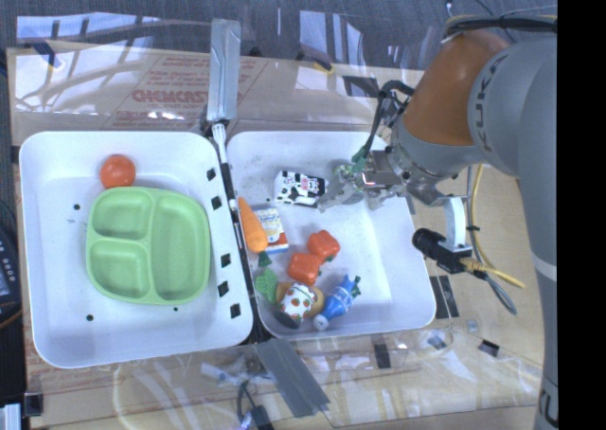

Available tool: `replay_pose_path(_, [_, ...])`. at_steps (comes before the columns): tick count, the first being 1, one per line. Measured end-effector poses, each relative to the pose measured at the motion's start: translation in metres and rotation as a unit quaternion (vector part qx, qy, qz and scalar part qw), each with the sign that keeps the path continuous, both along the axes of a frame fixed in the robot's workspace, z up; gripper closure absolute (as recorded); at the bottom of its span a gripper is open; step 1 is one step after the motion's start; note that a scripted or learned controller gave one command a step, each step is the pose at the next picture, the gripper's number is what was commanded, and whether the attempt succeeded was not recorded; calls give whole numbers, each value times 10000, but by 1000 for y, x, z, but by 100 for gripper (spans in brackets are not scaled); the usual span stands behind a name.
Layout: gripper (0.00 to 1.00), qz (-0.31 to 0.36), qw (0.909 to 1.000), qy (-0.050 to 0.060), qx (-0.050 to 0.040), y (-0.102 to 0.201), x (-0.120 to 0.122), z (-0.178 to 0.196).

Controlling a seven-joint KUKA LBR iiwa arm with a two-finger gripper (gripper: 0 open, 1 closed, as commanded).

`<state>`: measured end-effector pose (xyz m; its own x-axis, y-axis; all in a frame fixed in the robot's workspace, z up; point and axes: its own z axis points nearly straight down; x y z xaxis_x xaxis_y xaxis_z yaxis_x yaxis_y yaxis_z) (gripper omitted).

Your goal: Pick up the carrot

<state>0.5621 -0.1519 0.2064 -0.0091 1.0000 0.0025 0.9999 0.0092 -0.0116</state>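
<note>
Lying against the left wall of the right bin, the carrot pointed up-left, just beside a small carton. The gripper hung over the bin's upper part, apart from the carrot; its finger state could not be determined.

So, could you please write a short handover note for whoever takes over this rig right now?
Gripper: over the upper middle of the right white bin, beside the black-and-white cow toy; nothing visibly held, and whether it is open or shut is unclear.
Orange carrot with green top: lies along the right bin's left wall, beside a small picture card, apart from the gripper.
Left white bin: green divided plate, red-orange ball.
Done: no pick yet.
Left: move to the carrot, grasp, lift.
</note>
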Motion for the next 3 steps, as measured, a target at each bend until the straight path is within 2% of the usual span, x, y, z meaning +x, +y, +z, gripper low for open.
replay_pose_path(1, [0,555,9985,-27,-1,55,-51,-90])
replay_pose_path(2, [100,578,9983,-53,-2,55,-48,-79])
replay_pose_path(3, [100,610,9981,-31,-3,55,-47,-73])
